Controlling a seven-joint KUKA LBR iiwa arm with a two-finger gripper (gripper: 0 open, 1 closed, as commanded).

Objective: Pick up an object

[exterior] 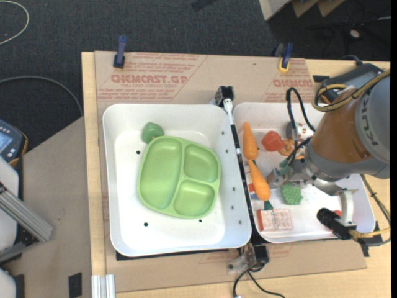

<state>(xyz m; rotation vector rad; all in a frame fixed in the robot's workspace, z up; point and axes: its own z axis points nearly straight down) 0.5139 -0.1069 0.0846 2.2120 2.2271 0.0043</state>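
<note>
Hanging over the right bin [310, 236], my gripper [284, 174] sits just beyond the bumpy green piece [291, 195], close above it; cannot tell if the jaws are apart or together, or if they touch anything, because my wrist blocks the view. Nearest the camera, a white card with red print [275, 219] lies flat, just in front of the bumpy green piece and slightly to the view's left. The lower carrot [259, 180] is just left of the bumpy green piece, lying along the bin's inner wall with its tip toward the card. The upper carrot [249, 141] is beyond and left of the bumpy green piece, nearly in line with the lower one. A red-orange piece [273, 140] is beyond the bumpy green piece, beside the upper carrot. Well left of the bumpy green piece, in the left bin [124, 185], a green divided plate [177, 176] lies flat, and a small green lump [152, 131] touches its far-left rim.
</note>
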